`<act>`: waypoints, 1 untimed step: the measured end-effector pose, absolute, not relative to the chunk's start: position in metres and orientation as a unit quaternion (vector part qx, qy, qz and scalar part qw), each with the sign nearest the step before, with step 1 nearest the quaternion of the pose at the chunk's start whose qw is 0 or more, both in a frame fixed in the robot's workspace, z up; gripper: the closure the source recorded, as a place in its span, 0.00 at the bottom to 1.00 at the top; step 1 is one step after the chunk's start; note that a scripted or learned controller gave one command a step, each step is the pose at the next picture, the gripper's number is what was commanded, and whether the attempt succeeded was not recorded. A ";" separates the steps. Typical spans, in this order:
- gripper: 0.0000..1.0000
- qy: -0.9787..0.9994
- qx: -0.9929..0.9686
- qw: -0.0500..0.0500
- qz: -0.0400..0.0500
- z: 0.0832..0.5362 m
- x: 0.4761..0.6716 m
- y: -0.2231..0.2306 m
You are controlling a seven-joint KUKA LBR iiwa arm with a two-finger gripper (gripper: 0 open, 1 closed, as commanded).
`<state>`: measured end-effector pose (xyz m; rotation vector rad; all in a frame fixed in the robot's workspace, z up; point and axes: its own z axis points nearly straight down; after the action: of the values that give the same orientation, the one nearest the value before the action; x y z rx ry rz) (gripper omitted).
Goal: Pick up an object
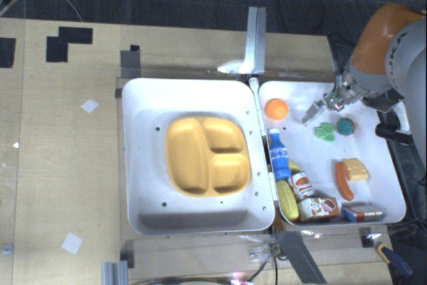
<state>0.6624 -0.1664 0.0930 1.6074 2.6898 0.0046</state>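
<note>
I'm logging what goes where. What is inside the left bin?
The left bin holds one thing: a yellow divided tray with three compartments and nothing visible in them, lying near the bin's middle. The bin floor under the tray is covered, so anything beneath it can't be seen.

Small toy foods and packages lie scattered in the right bin (393,173), one yellow tray in the left bin (140,143).

An orange ball (276,109) sits near the right bin's far left corner. A green ridged piece (325,132) and a teal ball (345,127) lie side by side toward the far edge. Along the left wall a blue bottle (277,156) lies lengthwise, a corn cob (287,199) beyond it toward the near edge. A sausage (343,181) touches a yellow block (356,169). A small can (302,184), a brown packet (318,209) and a flat box (362,213) lie along the near edge. The three-compartment yellow tray (207,155) rests in the left bin's middle.
</note>
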 end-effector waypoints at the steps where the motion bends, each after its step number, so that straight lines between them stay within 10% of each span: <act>1: 0.00 0.838 0.545 0.003 -0.005 0.087 0.667 -0.120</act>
<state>0.6672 -0.1197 0.0873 1.7104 2.6286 -0.0170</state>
